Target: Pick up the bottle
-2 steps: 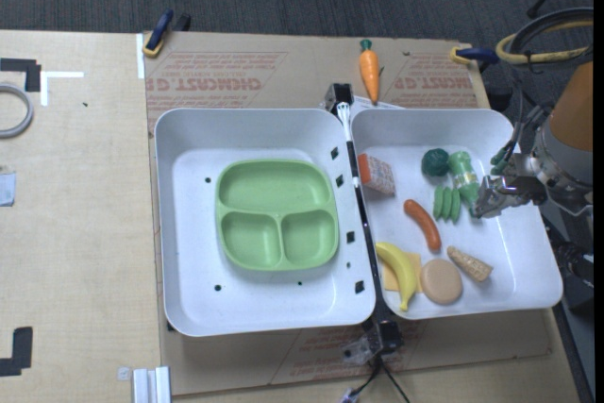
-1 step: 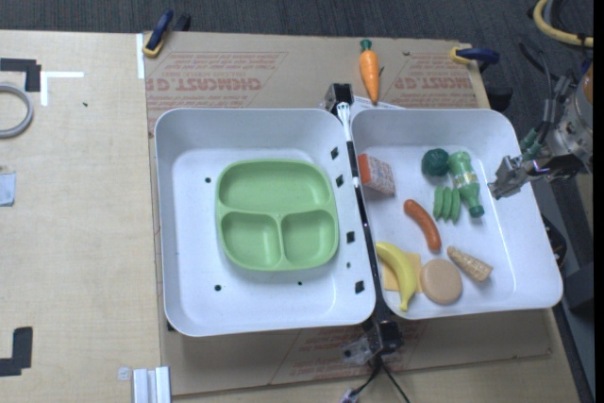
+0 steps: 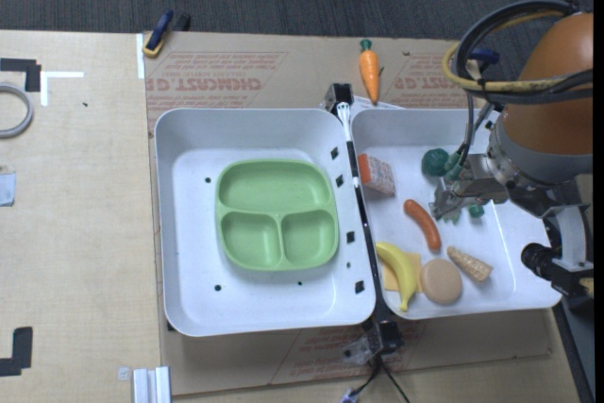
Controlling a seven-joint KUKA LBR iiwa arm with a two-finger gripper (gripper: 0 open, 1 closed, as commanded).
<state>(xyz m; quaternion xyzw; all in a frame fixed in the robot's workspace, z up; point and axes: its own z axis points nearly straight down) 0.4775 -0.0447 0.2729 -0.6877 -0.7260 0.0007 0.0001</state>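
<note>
Closest to the camera is the arm [image 3: 557, 99], grey with its orange band, which reaches in from the right above the right bin [image 3: 528, 297]. I read the gripper [image 3: 460, 196] as positioned low over the upper middle of that bin; whether it is released or clenched cannot be determined from this view, and I see nothing that I can confirm as grasped. The bottle [image 3: 436, 162], as far as I can identify it, is the dark green item in the right bin's upper part, just beside the gripper on its left and partly hidden by it; I cannot tell whether the two touch. Contents of the right bin, as observed: a red-and-white block [image 3: 377, 175] near the left wall, a sausage [image 3: 422, 224] in the middle, a banana [image 3: 401, 271] at the lower left, a round bun [image 3: 441, 281] touching the banana, and a tan bread stick [image 3: 469, 263] just beside the bun. The left bin [image 3: 179, 231] holds a green three-compartment plate [image 3: 278, 214], set flat near its centre. Both bins rest on a cardboard sheet [image 3: 217, 75]. A toy carrot [image 3: 368, 71] lies on the cardboard above the bins, well apart from the gripper.
</note>
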